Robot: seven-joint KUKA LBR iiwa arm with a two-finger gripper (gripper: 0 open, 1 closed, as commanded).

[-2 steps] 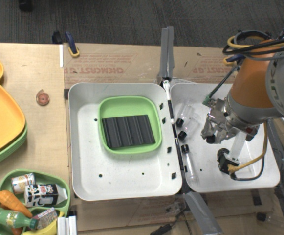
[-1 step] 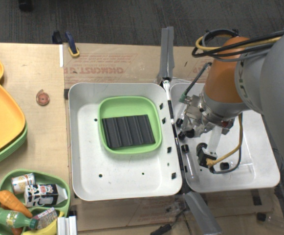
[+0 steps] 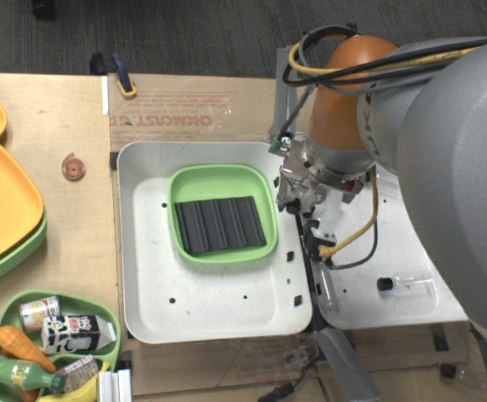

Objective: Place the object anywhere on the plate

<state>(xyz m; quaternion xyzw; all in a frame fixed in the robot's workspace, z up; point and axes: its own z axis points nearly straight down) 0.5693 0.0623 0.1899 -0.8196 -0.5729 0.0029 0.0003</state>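
- While the grey arm with the orange band (image 3: pixel 356 65) is hanging over the seam between the two shallow white plastic bins, its pincer (image 3: pixel 297 193) is sitting at about three o'clock of the square light-green plastic plate (image 3: pixel 264 193), just beside the plate's rim; I cannot tell whether the pincer is open or closed, because the wrist is covering it from above.
- The dark grey ribbed rectangular slab (image 3: pixel 220 224) is lying flat on the plate, in the left white bin (image 3: pixel 142 249), slightly toward six o'clock of the plate's middle, and it is looking already placed; I judge the task to be at or near its end.
- The main risk is coming from the pincer's closeness to the rim: if it is dropping or sweeping toward nine o'clock, it could be catching the plate's edge and tipping or sliding the plate, which could be shaking the slab off.
- The yellow and black cables (image 3: pixel 356 245) looping below the wrist, at about four o'clock of the plate, are hanging low over the bin wall; a fast retreat could be snagging them on it.
- If the pincer is carrying something else, which I cannot see, a release here could be landing on the rim or between the bins rather than on the plate.
- The small dark piece (image 3: pixel 385 285) in the right white bin (image 3: pixel 411 308) is lying well apart from the plate and is posing no evident hazard.
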